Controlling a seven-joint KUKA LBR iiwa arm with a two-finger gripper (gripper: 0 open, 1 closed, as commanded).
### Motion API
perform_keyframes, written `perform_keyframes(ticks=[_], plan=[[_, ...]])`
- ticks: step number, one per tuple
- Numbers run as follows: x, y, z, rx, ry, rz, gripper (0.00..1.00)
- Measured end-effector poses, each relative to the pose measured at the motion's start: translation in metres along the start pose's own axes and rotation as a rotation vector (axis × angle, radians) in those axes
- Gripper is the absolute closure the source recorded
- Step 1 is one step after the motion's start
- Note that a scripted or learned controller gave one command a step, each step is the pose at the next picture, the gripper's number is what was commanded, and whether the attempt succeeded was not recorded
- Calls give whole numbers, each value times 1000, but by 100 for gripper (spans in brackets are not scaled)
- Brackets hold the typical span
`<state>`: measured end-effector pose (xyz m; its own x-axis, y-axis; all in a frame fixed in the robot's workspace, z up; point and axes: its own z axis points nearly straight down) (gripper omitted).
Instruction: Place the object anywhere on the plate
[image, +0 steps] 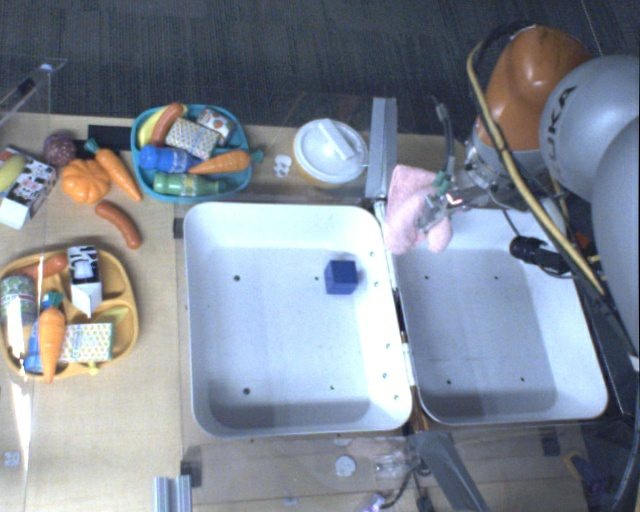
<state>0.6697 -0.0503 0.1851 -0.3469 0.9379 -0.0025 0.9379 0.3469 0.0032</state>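
A small blue cube (341, 276) lies in the left bin (250, 390), near its upper right side. A pale pink plate-like thing (407, 205) leans over the upper left corner of the right bin (500, 390), across the wall between the two bins. My gripper (442, 203) hangs at that pink thing's right edge, close over it or touching it; which, I cannot tell. The wrist hides what lies under it. The cube is well apart from the gripper, down and to the left.
A white lidded bowl (330, 150) stands behind the left bin. On the bench to the left are a blue bowl (190, 150) of toy food, a yellow dish (65, 315) of toy food, a toy pumpkin (84, 181) and a sausage (120, 224). Cables (540, 250) cross the right bin's far side.
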Motion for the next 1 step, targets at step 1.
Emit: perform_keyframes(ticks=[1], plan=[[1,2,-40,-2,0,-8,100]])
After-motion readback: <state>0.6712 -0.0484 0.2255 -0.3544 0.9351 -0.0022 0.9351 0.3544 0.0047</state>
